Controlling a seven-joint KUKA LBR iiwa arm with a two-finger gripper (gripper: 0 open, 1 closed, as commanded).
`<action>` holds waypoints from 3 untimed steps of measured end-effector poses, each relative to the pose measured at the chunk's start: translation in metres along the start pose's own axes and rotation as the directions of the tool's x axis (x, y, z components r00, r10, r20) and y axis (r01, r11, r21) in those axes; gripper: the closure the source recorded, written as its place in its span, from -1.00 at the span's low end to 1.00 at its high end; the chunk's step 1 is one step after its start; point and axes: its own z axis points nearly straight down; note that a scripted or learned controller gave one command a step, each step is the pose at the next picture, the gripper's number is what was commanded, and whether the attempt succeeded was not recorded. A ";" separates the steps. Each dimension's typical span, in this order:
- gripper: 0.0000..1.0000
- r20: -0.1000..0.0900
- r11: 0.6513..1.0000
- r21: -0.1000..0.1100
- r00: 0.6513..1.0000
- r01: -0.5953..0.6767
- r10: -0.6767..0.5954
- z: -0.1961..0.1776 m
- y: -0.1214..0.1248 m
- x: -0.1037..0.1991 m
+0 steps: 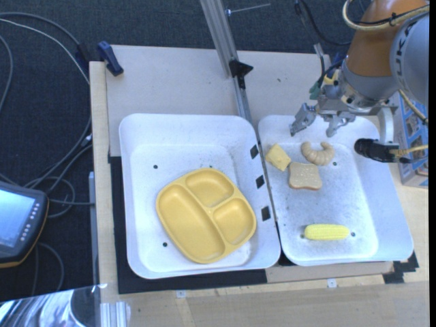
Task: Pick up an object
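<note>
The right bin holds a pale croissant, a slice of toast, a yellow cheese wedge and a corn cob. My gripper hangs over the bin's far end, just above and behind the croissant. Its fingers stand apart and open, with nothing between them.
A yellow divided plate lies in the left bin. A slanted metal pole rises from between the bins at the back. A blue clamp sits on the bench's far left corner.
</note>
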 end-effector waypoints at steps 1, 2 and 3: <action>-1.00 0.000 1.000 0.000 1.000 0.000 0.000 0.000 0.000 0.000; -1.00 0.000 1.000 0.004 1.000 -0.001 0.001 0.045 0.002 0.008; -1.00 0.001 1.000 0.005 1.000 -0.002 0.002 0.090 -0.001 0.002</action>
